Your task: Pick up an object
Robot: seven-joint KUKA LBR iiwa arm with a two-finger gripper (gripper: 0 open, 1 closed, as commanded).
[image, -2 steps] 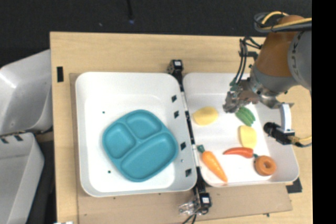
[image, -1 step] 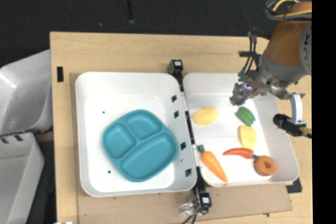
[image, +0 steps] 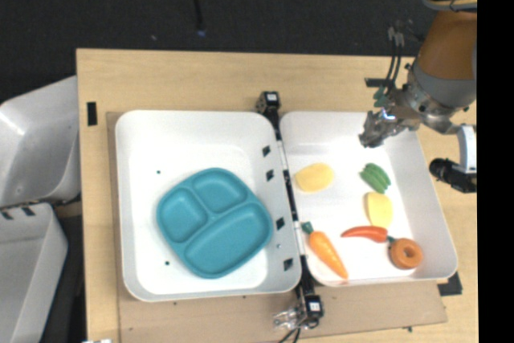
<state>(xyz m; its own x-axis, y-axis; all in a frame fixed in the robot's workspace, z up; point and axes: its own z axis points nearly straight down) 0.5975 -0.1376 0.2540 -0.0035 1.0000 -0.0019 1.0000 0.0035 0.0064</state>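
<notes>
The right bin (image: 337, 127) holds several toy foods. A yellow lemon-like piece (image: 313, 177) lies near its left side, with a green pepper (image: 375, 177) to its right. Below them lie a yellow piece (image: 380, 210), a red chili (image: 365, 234), an orange carrot (image: 326, 251) and an orange ring-shaped piece (image: 405, 253). My gripper (image: 372, 132) hangs over the bin's upper right part, above and apart from the green pepper. I see nothing between its fingers.
The left bin (image: 136, 140) holds a blue divided plate (image: 213, 221). Black clips (image: 269, 102) sit along the seam between the bins. A white object (image: 32, 149) stands off the bench's left edge. The arm's orange band (image: 448, 44) rises at the right.
</notes>
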